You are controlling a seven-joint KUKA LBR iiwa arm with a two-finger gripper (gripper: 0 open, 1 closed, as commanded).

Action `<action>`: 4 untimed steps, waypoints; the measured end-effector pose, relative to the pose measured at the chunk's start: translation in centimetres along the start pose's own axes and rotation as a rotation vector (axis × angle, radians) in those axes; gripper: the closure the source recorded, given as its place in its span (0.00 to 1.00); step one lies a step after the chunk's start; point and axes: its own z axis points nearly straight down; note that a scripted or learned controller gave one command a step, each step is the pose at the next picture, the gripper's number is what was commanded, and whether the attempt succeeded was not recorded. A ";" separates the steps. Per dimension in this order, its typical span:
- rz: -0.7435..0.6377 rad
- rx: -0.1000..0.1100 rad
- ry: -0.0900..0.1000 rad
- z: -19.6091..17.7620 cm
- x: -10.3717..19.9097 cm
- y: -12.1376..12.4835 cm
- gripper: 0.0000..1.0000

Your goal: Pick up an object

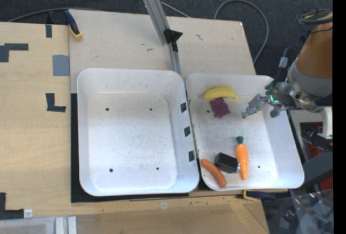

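Over the right bin (281, 135), toward the frame's right edge, the claw (260, 105) hangs with fingers apart, holding nothing. Left of it lie a banana (220, 93) touching a purple block (220, 107). Lower down, the carrot (241, 159) looks easiest: descend straight, straddle its middle.

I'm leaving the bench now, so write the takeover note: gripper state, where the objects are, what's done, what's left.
Two-finger gripper: over the right white bin's upper right area, with nothing between its fingers.
Objects, all in the right bin: yellow toy banana at the top, touching the purple block just below it; orange carrot with green top near the bottom, beside a small black block; orange-red sausage-shaped piece at the bottom left edge.
Done: nothing picked yet.
Left: close on one object and lift it.
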 end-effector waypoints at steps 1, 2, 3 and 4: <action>-0.001 -0.004 -0.001 -0.2 0.0 0.1 0.00; -0.001 0.002 0.000 5.6 0.9 0.4 0.00; 0.000 0.003 0.000 12.1 0.9 -0.1 0.00; 0.000 -0.004 -0.003 13.1 1.0 -0.1 0.00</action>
